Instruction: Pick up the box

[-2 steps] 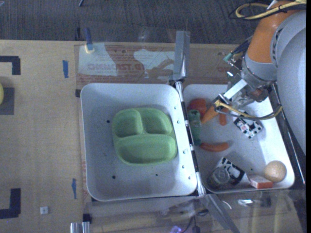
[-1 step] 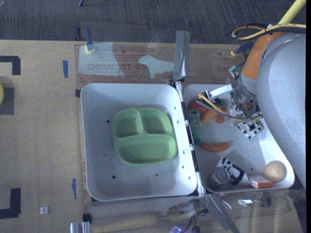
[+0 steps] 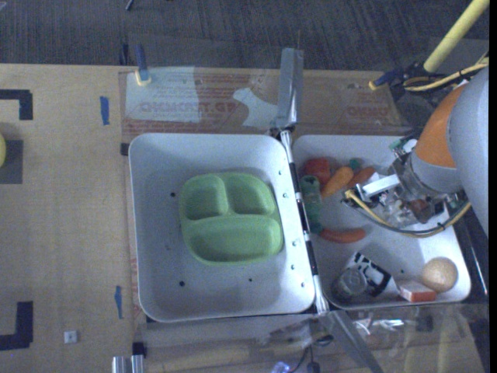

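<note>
1. White plastic: two shallow bins sit side by side on the bench; the left bin holds a green divided tray near its middle.
2. The right bin holds the loose items, including orange and red toy vegetables along its far-left part and a tan ball near the front right corner.
3. The box (small, orange-red with a pale end) lies flat at the front edge of the right bin, just beside the ball. Its long axis runs left to right, roughly parallel to the bin's front wall.
4. A dark round container rests left of the box.
5. The gripper hangs over the right bin's far half, well apart from the box; whether its jaws are spread or pressed together cannot be told, since cabling obscures them.
</note>
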